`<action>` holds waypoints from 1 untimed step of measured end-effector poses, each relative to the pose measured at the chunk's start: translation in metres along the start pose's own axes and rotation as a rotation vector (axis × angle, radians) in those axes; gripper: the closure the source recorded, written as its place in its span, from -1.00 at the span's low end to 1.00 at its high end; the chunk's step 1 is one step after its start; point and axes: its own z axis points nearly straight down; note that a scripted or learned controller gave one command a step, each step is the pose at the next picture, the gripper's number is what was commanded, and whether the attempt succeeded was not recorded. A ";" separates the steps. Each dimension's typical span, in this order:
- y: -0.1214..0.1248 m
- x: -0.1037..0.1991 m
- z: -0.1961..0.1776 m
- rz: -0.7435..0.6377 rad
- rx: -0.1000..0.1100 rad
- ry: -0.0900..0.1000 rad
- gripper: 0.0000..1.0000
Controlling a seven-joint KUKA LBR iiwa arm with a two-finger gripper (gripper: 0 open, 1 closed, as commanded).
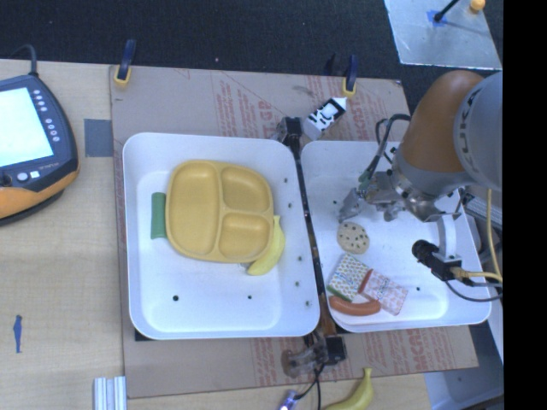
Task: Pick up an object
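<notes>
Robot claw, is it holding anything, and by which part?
No. The gripper hangs in the right bin, just above the cookie, with nothing between its fingers. The cookie lies loose on the bin floor.

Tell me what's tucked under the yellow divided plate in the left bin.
A green piece sticks out from under the yellow divided plate on its left; a banana lies against its lower right edge. Whatever else it covers is hidden.

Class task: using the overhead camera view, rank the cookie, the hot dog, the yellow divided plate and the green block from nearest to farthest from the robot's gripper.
Measured from the gripper:
1. Cookie, just below it in the right bin.
2. Hot dog, at that bin's front edge.
3. Yellow divided plate, in the left bin.
4. Green block, at the plate's far left side.
</notes>
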 end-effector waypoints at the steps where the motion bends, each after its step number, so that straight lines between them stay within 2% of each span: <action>1: -0.006 0.006 0.032 0.011 0.002 0.009 -1.00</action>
